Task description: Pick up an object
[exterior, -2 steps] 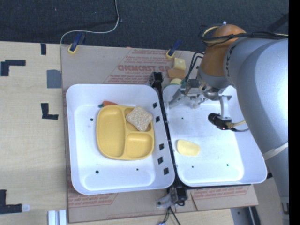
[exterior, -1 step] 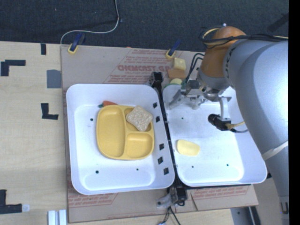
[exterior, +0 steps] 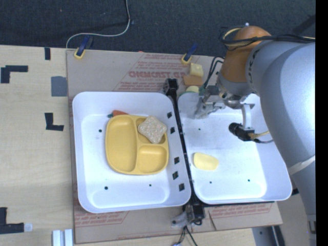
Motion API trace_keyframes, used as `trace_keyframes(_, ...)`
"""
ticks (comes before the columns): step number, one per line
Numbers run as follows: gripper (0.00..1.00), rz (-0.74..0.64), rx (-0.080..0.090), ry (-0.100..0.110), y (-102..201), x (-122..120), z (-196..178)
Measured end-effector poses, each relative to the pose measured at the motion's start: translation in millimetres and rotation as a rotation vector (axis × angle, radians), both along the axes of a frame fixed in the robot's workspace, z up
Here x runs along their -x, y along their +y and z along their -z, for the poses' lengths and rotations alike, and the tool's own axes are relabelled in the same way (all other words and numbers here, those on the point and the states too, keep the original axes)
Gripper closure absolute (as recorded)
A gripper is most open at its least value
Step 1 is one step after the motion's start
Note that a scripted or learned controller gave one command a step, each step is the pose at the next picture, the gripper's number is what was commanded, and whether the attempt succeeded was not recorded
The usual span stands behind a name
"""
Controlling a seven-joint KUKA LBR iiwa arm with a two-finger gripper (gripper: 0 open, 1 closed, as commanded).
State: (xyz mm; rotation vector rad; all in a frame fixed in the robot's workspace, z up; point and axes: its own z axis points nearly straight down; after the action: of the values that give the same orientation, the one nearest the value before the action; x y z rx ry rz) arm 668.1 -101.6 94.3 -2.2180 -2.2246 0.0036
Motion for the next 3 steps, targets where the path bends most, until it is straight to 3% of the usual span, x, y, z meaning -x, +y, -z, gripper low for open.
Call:
trace_keyframes(1, 1.00, -0.007, -0.005, -0.011, 89, -3, -97)
trace_keyframes(2, 1.00, -0.002, -0.004, -0.003, 126, 58, -144)
trace_keyframes(3, 1.00, 0.007, 0.000, -0.001, 61, 52, -144)
